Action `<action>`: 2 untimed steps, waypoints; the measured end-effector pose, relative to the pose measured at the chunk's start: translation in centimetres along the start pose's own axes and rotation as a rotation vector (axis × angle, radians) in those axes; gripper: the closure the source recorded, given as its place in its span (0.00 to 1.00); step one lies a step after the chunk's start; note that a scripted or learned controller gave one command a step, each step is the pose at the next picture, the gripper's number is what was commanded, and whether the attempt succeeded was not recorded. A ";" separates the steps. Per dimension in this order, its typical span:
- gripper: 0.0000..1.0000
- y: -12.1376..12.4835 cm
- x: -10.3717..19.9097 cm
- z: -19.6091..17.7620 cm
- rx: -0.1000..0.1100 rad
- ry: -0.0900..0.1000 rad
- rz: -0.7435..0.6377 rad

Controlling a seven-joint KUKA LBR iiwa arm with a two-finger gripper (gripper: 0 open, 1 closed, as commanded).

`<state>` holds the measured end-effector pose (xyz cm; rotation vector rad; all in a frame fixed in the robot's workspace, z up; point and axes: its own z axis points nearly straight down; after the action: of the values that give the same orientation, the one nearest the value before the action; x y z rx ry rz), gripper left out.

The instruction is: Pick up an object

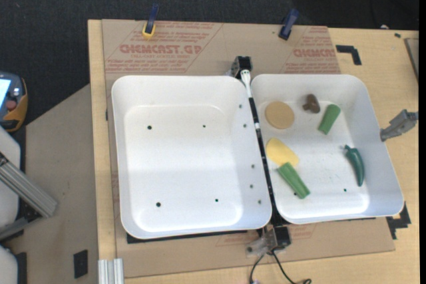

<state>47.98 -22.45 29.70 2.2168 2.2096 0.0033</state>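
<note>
Beside the right bin's (373,103) right rim, the tool (398,124) pokes in; its state unclear.

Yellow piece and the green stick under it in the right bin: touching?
Touching. Camera view shows the yellow piece overlapping the top end of the green stick, no white bin floor between.

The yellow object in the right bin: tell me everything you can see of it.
The yellow object is a small, blocky, pale-yellow piece with a matte, soft-looking surface, possibly foam or toy food. It lies flat on the floor of the right bin, near the bin's left wall. Its lower edge touches or overlaps the upper end of a green stick-shaped piece. A tan round disc lies just above it, apart. Nothing grips it.
</note>
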 end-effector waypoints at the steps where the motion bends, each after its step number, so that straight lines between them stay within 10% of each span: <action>1: 1.00 0.0 0.3 -0.6 0.004 0.003 -0.003; 2: 1.00 0.1 7.2 -2.5 0.005 0.007 -0.011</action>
<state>48.05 -15.24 32.11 2.2105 2.2282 0.0051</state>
